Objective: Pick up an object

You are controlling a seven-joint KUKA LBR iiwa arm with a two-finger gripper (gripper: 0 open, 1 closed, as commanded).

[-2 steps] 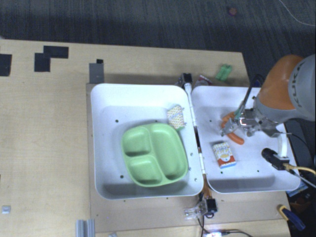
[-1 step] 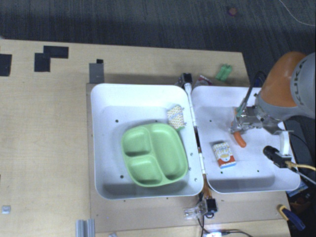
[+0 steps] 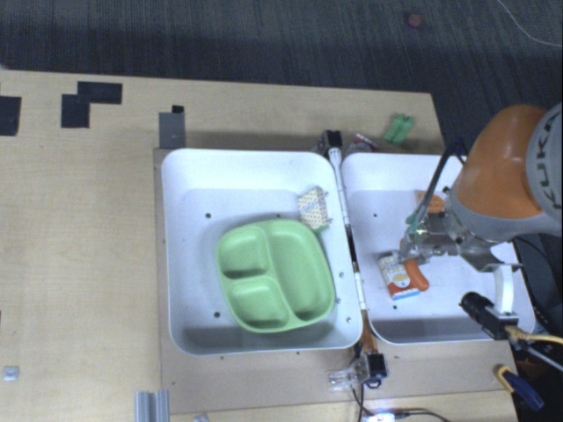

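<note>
Arm [image 3: 510, 178] low over right bin [image 3: 378, 192]

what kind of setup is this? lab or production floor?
Likely a robot grasping lab, not production. A grey-and-orange arm reaches over two white bins set into a plywood bench; the contents are odd test items, such as a green divided plate and a small carton.

Robotics lab bench, staged for picking trials.
Plain plywood benchtop [image 3: 79, 262] marked with black tape squares [image 3: 88, 102], two shallow white bins [image 3: 189, 236] fixed side by side, loose cables and connectors [image 3: 369, 372] along the near edge, grey carpet [image 3: 264, 25] beyond, and an industrial arm [image 3: 506, 178] with an orange band reaching in from the right.
</note>
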